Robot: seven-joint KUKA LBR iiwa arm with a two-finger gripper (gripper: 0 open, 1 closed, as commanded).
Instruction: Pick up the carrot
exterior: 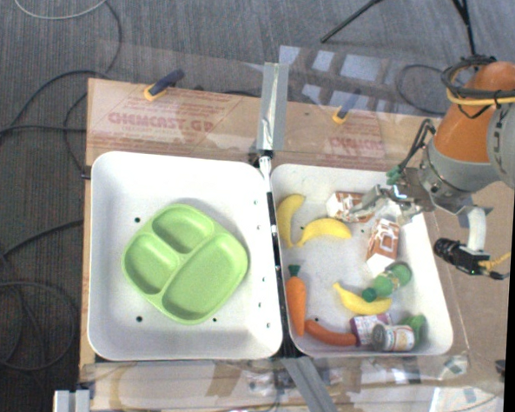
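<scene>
- The end effector (396, 194) hangs near the right bin's (440, 290) far edge; its grip state cannot be told.
- The carrot (296, 304) lies untouched by that bin's near-left corner, so the pickup is not begun.

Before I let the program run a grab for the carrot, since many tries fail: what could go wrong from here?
1. The carrot lies tight against the right bin's left wall, so a finger may strike the wall.
2. A red sausage-like item sits close to the carrot's lower end, so the claw might catch it instead.

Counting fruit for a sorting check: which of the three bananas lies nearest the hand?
The upper-middle banana, just left of the hand; the others sit by the divider and lower.
</scene>
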